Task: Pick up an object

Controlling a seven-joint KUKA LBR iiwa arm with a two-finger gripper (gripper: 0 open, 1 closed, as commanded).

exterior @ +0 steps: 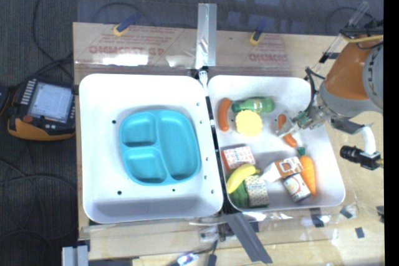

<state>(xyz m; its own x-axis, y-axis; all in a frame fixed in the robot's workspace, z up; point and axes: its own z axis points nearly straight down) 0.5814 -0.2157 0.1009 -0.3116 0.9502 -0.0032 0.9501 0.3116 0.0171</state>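
Arm: I see the gripper (303,119) low over the far right part of the right bin (324,193), reaching in from the right.
Fingers: I cannot tell whether they are wide or narrow; they blur into the clutter.
Nearest things: a small orange piece (290,141) just near of the gripper, a small red piece (282,119) to its left.
Other candidates: green bottle (254,105), yellow round (249,123), carrot (308,174), banana (237,177), all lying in the bin.
Left bin (100,152): holds a blue tray (159,145).
Progress: I judge nothing is lifted yet; closing and raising remain.
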